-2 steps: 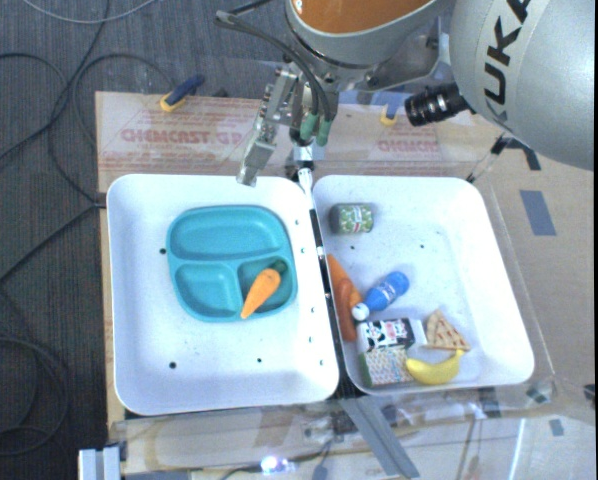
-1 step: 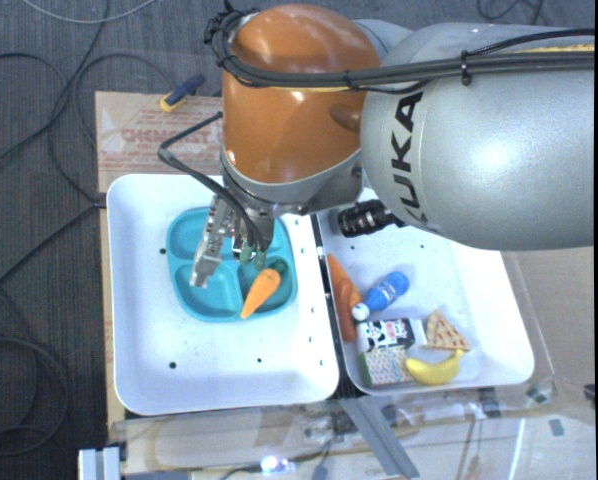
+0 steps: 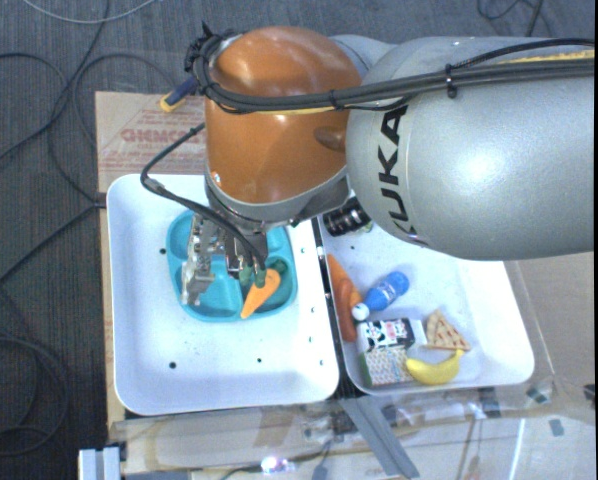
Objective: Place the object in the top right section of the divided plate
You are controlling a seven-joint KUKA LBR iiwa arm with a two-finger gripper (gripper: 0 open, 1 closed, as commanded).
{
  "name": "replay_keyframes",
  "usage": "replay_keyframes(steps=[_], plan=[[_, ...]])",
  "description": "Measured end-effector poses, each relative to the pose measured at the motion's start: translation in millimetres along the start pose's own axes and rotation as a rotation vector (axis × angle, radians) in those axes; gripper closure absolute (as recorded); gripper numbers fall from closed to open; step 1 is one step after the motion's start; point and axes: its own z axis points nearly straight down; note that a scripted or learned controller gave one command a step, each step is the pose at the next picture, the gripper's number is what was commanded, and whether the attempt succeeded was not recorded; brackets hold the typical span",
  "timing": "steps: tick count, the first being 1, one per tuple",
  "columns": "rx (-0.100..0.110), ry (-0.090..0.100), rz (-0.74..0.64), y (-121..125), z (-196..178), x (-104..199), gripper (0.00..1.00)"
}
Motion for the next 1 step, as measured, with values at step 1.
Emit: replay_keyframes(steps=[1], plan=[[0.001, -0.002, 0.271, -25.3, -82.9, -98.4, 1.00]])
